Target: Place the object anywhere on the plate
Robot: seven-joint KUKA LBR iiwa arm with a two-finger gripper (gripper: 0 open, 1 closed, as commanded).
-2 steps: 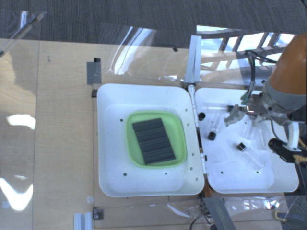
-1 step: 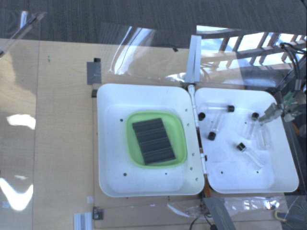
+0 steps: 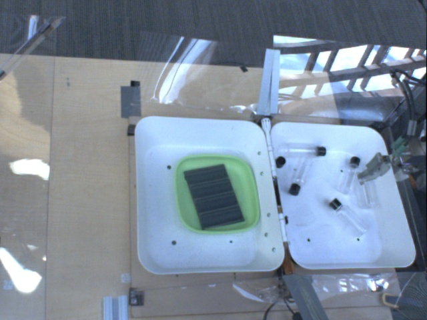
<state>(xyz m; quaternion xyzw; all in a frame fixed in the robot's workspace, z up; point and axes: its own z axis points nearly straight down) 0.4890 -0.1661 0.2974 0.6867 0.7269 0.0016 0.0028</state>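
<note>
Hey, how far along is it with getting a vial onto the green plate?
Nothing looks done: the green plate carries just a dark ridged block. The clear vials lie in the right bin. The gripper is low over that bin's right side. Picking and placing remain.

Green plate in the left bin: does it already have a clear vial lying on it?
No. The green plate bears a dark ridged block; the vials lie in the right bin.
</note>
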